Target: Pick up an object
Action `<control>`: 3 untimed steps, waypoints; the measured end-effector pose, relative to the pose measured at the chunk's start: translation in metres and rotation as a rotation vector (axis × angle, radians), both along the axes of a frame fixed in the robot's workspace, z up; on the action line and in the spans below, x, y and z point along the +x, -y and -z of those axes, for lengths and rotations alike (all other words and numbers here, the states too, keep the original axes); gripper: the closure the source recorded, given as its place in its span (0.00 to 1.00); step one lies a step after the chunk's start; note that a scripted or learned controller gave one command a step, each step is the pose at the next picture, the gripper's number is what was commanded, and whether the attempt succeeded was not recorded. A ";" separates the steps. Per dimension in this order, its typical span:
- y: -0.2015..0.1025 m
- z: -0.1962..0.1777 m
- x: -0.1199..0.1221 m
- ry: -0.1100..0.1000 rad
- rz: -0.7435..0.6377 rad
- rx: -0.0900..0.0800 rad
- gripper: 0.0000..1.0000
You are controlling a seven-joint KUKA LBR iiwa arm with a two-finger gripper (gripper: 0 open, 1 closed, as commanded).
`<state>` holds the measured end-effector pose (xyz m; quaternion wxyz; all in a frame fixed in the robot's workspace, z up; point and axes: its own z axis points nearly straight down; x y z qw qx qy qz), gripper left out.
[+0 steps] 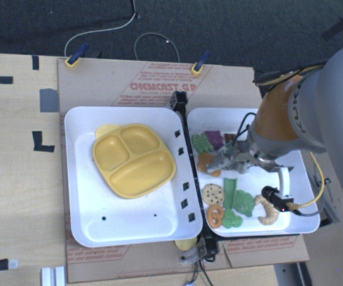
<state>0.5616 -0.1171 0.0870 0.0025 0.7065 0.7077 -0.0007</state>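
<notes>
The right bin (305, 186) holds several toy foods. My gripper (218, 159) reaches in from the right and sits low at the bin's left side, right over an orange piece (208, 170). Just behind it lie a green bunch (201, 143) and a purple piece (215, 139). In front of it are a speckled cookie (212, 193), a pretzel (215, 215), green leafy pieces (238, 201) and a tan curved piece (268, 211). Nothing shows as lifted.
The left bin (79, 183) holds a yellow divided plate (134, 158). A black divider with clips (186, 159) runs between the bins. The grey arm with its orange band (278, 115) covers the right bin's far right. A black cable (290, 206) trails by the tan piece.
</notes>
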 end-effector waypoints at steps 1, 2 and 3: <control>-0.013 0.001 0.067 -0.002 -0.002 0.003 0.00; -0.022 0.002 0.105 -0.018 -0.002 0.003 0.00; -0.022 -0.005 0.100 -0.039 0.000 0.006 1.00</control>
